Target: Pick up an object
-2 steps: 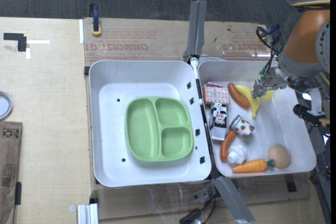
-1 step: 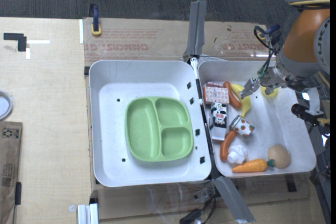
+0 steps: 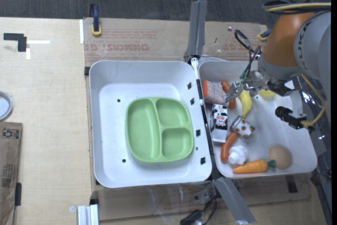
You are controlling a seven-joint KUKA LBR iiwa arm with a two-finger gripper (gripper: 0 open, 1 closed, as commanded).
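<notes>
The gripper (image 3: 238, 89) is low in the right bin (image 3: 303, 163), at the top end of a banana (image 3: 245, 104), touching or just above it; whether it is released or clenched on the fruit cannot be told from here. So the pick looks at most half done: the reach is made, but the banana sits down among the other items, not lifted, and a secure grasp and a raise are left. Crowding is the hazard: a red packet (image 3: 213, 90) and a small carton (image 3: 220, 116) lie just beside, with carrots (image 3: 253, 166), an egg (image 3: 279, 156) and a white lump (image 3: 238, 154) nearer the front. The left bin (image 3: 105, 129) holds a green tray (image 3: 159, 129)
</notes>
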